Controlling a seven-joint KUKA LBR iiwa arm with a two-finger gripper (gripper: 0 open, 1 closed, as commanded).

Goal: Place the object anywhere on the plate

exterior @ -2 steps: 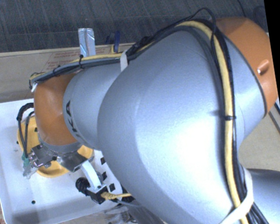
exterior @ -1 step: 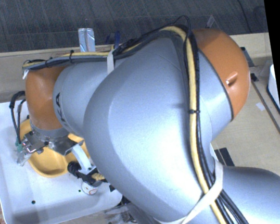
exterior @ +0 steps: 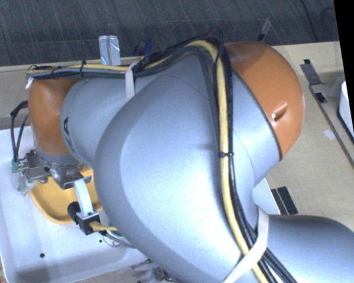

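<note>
A yellow plate (exterior: pixel 48 203) lies in the left white bin (exterior: pixel 6 198), mostly hidden under the arm. My gripper (exterior: pixel 33 168) hangs over the plate's upper left part, seen from above beneath the orange wrist band. The wrist and mount cover whatever is under it, so no object shows between the fingers. The large grey arm body (exterior: pixel 181 170) blocks the middle of the view and all of the right bin.
The left bin's floor shows bare white at its left and near side, with a small dark speck (exterior: pixel 42 255). A blue-grey fixture (exterior: pixel 109 49) stands at the bench's far edge. Cables run along the arm.
</note>
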